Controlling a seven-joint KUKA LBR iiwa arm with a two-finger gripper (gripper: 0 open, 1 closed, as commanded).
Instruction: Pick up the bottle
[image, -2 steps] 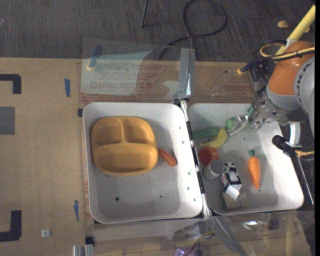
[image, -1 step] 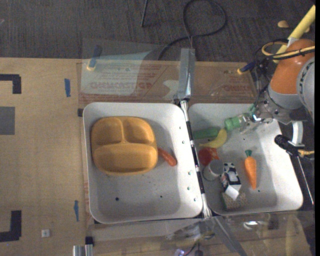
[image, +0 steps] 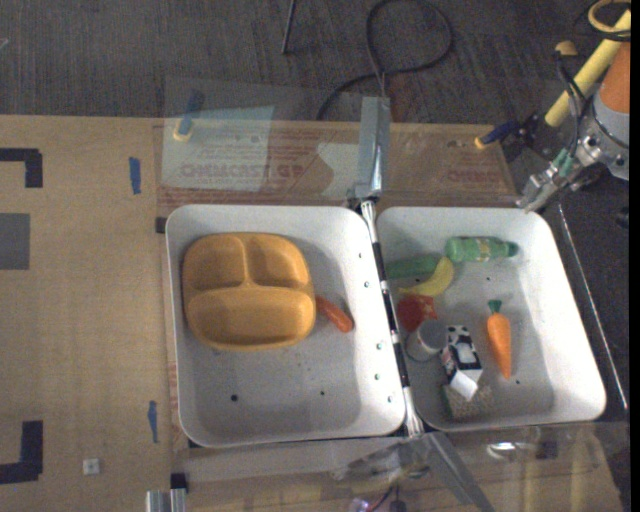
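We see the green bottle (image: 480, 248) lying on its side near the back wall of the right bin (image: 575, 330), its cap end beside a yellow banana (image: 437, 280), so it probably wants a grasp across its body from above. The tool (image: 548, 186) hangs outside the bin's far right corner, well apart from the bottle; we cannot tell its state. An orange carrot (image: 499, 343) lies nearer the front.
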